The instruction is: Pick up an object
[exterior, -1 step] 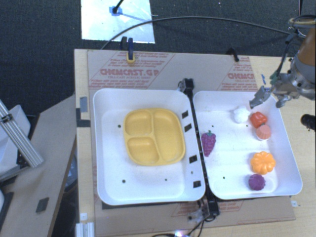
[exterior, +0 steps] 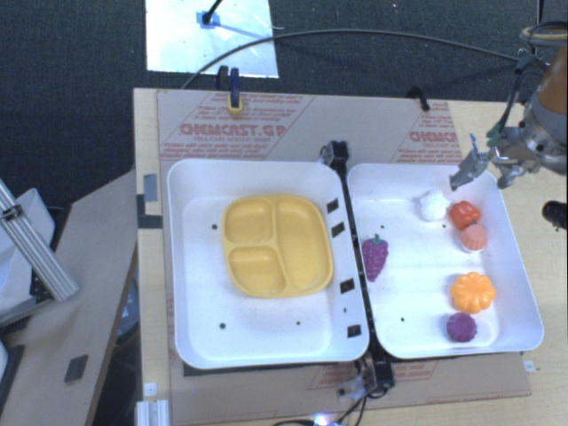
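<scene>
- Gripper (exterior: pixel 485 172) hanging over the far right corner of the right bin (exterior: pixel 404 349), fingers spread apart, nothing between them.
- Just beside and below the fingertips: small white ball (exterior: pixel 433 206), then red tomato toy (exterior: pixel 463 214) touching a pink-and-white piece (exterior: pixel 474 238).
- Further along the bin's right side: orange pumpkin toy (exterior: pixel 472 292) and purple round toy (exterior: pixel 461 327), near each other.
- Purple grape bunch (exterior: pixel 375 256) lying alone by the divider, well apart from the rest.
- Left bin (exterior: pixel 191 238) carrying a yellow divided plate (exterior: pixel 276 245).
- Likely light, hollow plastic, stiff and smooth, apt to roll or squirt out of a pinch.
- Best taken across the widest middle of the white ball or tomato, closest to hand; crowding by neighbours a risk for the tomato.
</scene>
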You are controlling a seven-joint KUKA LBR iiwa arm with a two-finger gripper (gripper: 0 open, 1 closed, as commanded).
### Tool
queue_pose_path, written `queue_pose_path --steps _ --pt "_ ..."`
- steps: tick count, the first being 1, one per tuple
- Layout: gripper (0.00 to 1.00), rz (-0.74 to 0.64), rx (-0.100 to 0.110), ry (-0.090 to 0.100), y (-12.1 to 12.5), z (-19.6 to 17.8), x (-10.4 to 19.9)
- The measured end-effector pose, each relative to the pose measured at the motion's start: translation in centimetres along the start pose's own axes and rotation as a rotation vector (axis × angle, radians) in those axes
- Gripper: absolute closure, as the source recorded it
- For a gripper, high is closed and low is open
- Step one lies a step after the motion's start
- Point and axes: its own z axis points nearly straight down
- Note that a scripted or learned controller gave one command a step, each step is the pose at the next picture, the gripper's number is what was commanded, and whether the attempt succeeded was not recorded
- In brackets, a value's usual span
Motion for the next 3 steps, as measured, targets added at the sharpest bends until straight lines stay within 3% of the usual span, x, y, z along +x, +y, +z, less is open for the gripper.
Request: queue_pose_path --steps 2,3 --pt "0.0 0.002 0.002 0.0 -0.5 9.9 0.7" --pt "0.0 -0.005 -0.012 0.006 0.2 13.1 0.4"
